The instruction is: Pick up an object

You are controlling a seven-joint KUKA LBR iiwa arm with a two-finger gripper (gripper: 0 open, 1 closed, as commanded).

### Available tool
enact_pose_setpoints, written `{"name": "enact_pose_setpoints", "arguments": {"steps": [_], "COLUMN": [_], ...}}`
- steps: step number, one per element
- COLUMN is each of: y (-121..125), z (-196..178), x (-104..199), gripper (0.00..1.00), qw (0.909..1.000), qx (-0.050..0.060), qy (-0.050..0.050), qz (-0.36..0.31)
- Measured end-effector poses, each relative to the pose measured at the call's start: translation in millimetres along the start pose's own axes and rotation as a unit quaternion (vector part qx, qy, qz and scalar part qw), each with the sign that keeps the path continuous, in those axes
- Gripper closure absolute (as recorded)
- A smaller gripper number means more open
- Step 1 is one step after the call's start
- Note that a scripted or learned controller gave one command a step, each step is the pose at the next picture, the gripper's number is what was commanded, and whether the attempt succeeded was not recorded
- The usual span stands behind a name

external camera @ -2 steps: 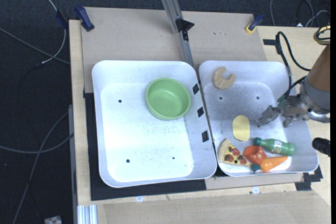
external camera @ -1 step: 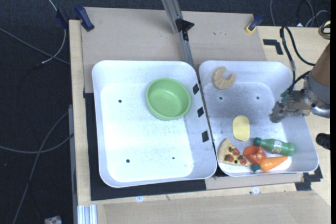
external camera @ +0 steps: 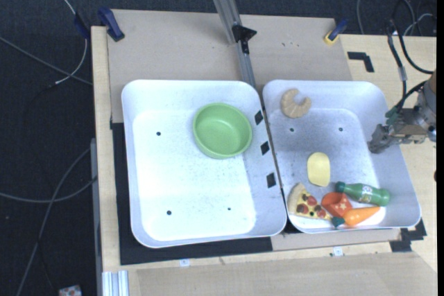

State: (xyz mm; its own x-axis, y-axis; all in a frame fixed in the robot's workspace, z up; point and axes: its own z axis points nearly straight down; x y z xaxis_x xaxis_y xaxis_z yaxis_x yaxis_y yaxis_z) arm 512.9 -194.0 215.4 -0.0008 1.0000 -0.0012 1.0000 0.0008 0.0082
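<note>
Two shallow white bins are sitting side by side on the bench [external camera: 173, 45], going left to right. The left bin [external camera: 149, 170] is holding one thing, a green bowl [external camera: 222, 129], which is lying toward twelve o'clock and near the right wall; bare floor is stretching from the bowl toward six and nine o'clock, giving wide room there.

The right bin [external camera: 368, 97] is holding six things. One tan croissant [external camera: 295, 102] is resting at about eleven o'clock, close to the far rim. One pale yellow piece [external camera: 318, 168] is lying near the middle, well apart from the croissant, with open speckled floor between them. Along the near edge, from seven to five o'clock, four toys are crowding together: one pizza slice [external camera: 306, 202], one red piece [external camera: 336, 204] beside it, one green bottle [external camera: 362, 193] lying on its side, and one orange carrot [external camera: 361, 215] just below the bottle, against the near rim.

At three o'clock the gripper [external camera: 383, 137] is hanging over the right bin's right side, away from every toy, with nothing visible between its fingers; whether they are spread or pressed together I cannot tell.
</note>
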Motion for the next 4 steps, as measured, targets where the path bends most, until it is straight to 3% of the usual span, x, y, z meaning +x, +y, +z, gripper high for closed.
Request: {"name": "enact_pose_setpoints", "arguments": {"steps": [1,2,4], "y": [-2.4,-1.1,52.7], "z": [-65.7,-71.8,-63.8], "x": [-1.5,-1.4,113.8], "gripper": [1.0,1.0,1.0], "qw": [1.0,1.0,1.0], "qx": [0.0,0.001,0.002], "qy": [0.0,-0.001,0.001], "qz": [0.0,0.0,-0.003]}}
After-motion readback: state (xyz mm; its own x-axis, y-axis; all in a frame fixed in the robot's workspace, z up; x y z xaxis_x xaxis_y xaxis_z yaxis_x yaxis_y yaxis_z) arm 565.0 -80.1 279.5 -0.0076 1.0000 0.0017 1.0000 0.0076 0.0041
